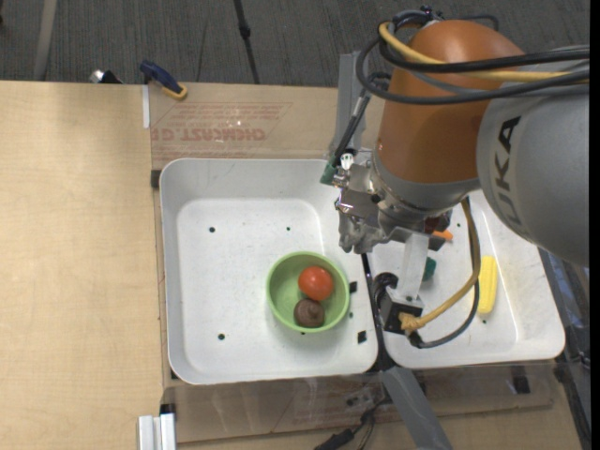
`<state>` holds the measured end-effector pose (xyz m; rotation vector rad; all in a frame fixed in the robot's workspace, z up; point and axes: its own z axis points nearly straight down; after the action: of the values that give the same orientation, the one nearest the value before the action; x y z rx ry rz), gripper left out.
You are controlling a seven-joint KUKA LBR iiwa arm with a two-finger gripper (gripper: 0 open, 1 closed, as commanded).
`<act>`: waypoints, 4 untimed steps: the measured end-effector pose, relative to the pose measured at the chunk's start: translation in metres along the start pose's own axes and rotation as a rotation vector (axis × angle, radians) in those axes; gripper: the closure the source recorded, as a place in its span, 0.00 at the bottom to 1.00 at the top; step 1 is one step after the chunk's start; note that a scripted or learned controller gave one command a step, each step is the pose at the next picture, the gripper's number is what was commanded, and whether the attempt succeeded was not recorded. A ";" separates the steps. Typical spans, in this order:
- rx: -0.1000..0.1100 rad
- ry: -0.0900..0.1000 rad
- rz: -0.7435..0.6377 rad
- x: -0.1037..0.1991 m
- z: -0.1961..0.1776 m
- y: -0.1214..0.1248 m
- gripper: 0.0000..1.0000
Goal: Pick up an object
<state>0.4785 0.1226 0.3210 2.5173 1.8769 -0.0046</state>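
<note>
arm (pixel 450 101) over bins' divide | tool (pixel 360 232) state: cannot tell | green bowl (pixel 278 293) holds red ball (pixel 316 281), brown lump (pixel 308 313)

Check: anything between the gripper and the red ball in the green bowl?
Nothing visible. The gripper hangs just right of the green bowl, by the bins' shared wall. The red ball lies uncovered inside, with a brown lump beside it on the near side.
</note>
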 end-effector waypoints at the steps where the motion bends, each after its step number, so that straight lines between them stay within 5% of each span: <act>1: 0.004 -0.002 -0.143 0.089 0.087 0.012 1.00; 2: 0.002 0.001 -0.213 0.004 0.230 0.003 1.00; 3: 0.000 0.001 -0.731 0.089 0.175 -0.027 1.00; 4: 0.002 -0.001 -0.153 0.061 0.230 0.053 1.00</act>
<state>0.5467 0.1650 0.0903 2.3676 2.0641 -0.0079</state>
